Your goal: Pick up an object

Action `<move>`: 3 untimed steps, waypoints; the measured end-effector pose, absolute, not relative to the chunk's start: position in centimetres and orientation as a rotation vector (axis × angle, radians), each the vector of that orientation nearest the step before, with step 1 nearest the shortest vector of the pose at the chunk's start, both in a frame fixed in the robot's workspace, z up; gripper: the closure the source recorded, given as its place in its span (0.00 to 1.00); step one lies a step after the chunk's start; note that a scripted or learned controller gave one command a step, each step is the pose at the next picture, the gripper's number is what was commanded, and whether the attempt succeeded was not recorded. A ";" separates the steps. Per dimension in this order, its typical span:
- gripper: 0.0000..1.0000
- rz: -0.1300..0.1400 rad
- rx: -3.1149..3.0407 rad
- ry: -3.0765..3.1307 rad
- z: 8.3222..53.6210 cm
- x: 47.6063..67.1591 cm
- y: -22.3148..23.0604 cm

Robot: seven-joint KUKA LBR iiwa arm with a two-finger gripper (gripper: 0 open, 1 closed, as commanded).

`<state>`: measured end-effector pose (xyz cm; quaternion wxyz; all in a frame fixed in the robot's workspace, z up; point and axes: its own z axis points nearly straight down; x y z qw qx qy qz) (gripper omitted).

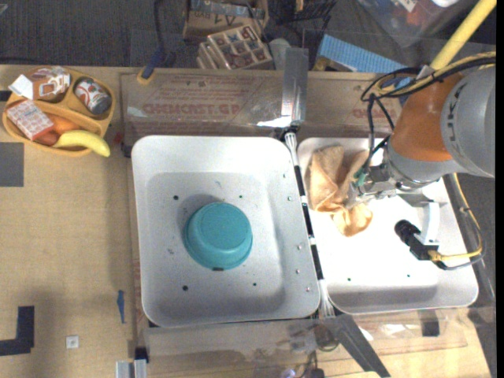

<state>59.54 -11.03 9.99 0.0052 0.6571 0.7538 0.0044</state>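
Observation:
A crumpled tan and orange cloth-like thing (329, 181) lies in the upper left part of the right white bin (394, 286), against the wall it shares with the left bin. My gripper (361, 190) hangs low over this thing's right edge, touching or nearly touching it; a fold of it (354, 220) shows just below the gripper. The grey arm with its orange band (421, 132) reaches in from the right. A teal bowl (219, 235) sits upside down in the middle of the left white bin (157, 172), far from the gripper.
A yellow dish (47, 132) with a banana and small food packs sits on the bench at the far left. A brown cardboard strip (197, 105) runs behind the bins, with a metal bracket (294, 85) above the wall between them.

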 end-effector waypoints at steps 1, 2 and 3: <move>0.00 0.014 2.057 2.360 10.0 59.5 -11.0; 1.00 0.016 2.058 2.356 11.0 59.6 -11.2; 0.00 0.016 2.058 2.356 11.0 59.6 -11.2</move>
